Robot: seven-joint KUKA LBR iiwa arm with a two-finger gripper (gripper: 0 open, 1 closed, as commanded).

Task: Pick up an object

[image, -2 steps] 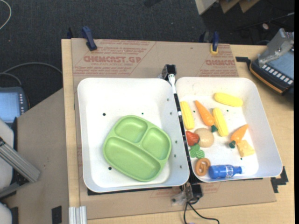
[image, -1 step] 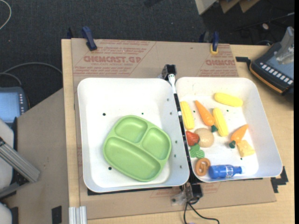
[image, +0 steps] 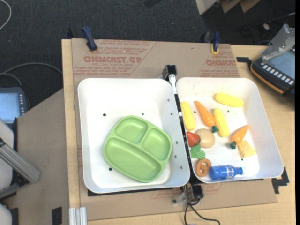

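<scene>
Lying in the right bin (image: 263, 121), all the small things that could be picked up sit close together, and this bin is on the side from which the arm reaches in, so it is the nearer one for the tool. Whether the tool is apart or together I cannot tell.

The left bin (image: 98, 102) carries a green divided plate (image: 137, 147), wide and flat, which I judge to be a poor choice for a two-finger grasp.

In the right bin, the yellow oval piece (image: 228, 100) lies alone near the far wall, with its long axis running almost left to right. It has free space around it, so I think it is the easiest target. The blue bottle (image: 225, 172) lies on its side along the near wall, its long axis also left to right, and a brown ring (image: 203, 167) is just beside its left end. The two corn cobs (image: 187, 115) and the carrot (image: 205, 113) lie with their long axes running roughly from far to near, slightly tilted, and they are near each other. A beige ball (image: 205, 138) and a red piece (image: 192, 138) are touching or almost touching.

For the coming move, the tool would need to come down from the right side and close across the short width of the chosen thing, turned at a right angle to its long axis. The crowded middle group may cause a missed or double grasp.
</scene>
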